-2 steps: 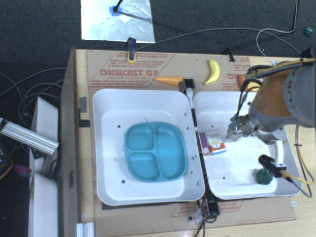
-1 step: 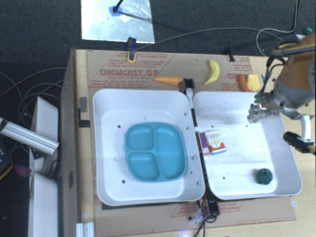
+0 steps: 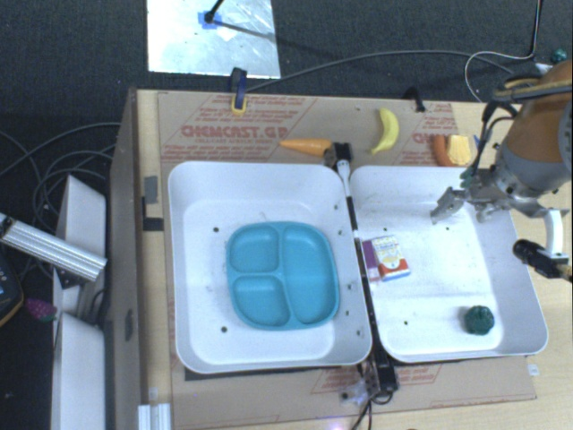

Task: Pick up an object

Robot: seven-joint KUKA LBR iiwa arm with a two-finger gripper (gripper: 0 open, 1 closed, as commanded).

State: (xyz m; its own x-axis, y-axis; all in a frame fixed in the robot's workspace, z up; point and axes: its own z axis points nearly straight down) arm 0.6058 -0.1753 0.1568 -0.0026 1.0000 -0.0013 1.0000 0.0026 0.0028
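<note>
A: Right bin (image 3: 421, 348), obstacles?

B: A small carton (image 3: 389, 258) lies at its left wall, mid-frame; a green ball (image 3: 479, 320) sits near the lower right corner. White floor between them is open, as is the upper left part.

A: Left bin (image 3: 192, 240)?

B: A blue tray (image 3: 283, 272) covers its middle. Bare floor runs around it along the walls.

A: Bench behind?

B: A banana (image 3: 387, 129) and a carrot (image 3: 304, 147) lie beyond the bins.
</note>
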